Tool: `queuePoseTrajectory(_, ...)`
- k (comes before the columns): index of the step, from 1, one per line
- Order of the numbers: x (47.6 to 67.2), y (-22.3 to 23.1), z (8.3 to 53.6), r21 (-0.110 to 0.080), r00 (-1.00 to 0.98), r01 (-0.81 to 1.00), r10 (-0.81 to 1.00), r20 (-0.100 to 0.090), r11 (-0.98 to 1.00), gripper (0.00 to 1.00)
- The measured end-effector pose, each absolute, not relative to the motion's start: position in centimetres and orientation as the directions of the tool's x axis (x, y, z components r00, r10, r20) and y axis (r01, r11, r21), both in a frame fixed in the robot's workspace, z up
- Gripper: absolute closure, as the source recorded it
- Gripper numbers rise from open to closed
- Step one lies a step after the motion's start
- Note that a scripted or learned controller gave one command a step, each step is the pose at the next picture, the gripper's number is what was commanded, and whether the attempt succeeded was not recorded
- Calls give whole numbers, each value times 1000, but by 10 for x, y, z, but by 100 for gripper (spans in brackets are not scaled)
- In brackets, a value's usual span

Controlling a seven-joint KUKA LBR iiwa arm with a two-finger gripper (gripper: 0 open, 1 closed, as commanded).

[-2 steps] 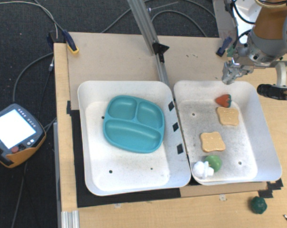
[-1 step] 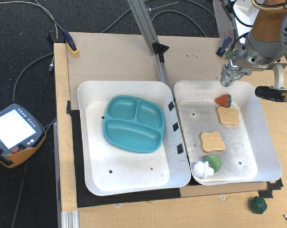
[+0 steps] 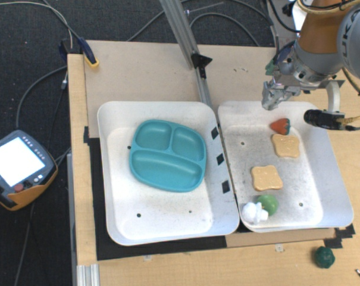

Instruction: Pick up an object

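1. Pincer (image 3: 274, 98): hangs over the far rim of the right bin (image 3: 313, 186), near the bench's (image 3: 138, 70) far edge. Cannot tell whether it is apart or together; the angle hides it.
2. Red piece (image 3: 280, 126): the nearest thing to the pincer, lying in the right bin's far part, just nearward of the pincer and apart from it. It has a green bit on one end.
3. Toast (image 3: 286, 146): a pale tan slab lying flat, just beside the red piece on its near side. The two look to be touching or almost so.
4. Second toast (image 3: 266, 177): the same tan, lying flat mid-bin, near the first slab but apart from it.
5. Green lump (image 3: 268, 204) and white lump (image 3: 251, 212): these touch each other at the right bin's near rim, on the side toward the left bin.
6. Left bin (image 3: 162, 216): sits flush against the right bin, toward the bench's view-left edge. It holds a teal plate (image 3: 168, 155) with three compartments, lying flat at mid-bin.
7. Green ball (image 3: 324, 256): sits on the bare bench outside the bins, by the near view-right corner.
8. Metal pole (image 3: 180, 22): slants from the far side down to the gap between the bins.
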State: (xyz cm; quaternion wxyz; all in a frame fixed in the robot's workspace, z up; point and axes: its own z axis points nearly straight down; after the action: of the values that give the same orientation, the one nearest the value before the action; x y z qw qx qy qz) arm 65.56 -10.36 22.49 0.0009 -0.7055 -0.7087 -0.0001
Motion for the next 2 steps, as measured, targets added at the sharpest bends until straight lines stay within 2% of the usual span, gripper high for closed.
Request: queuePoseTrajectory(2,627,12,213,-3,-5,1000,1000,2,5,100)
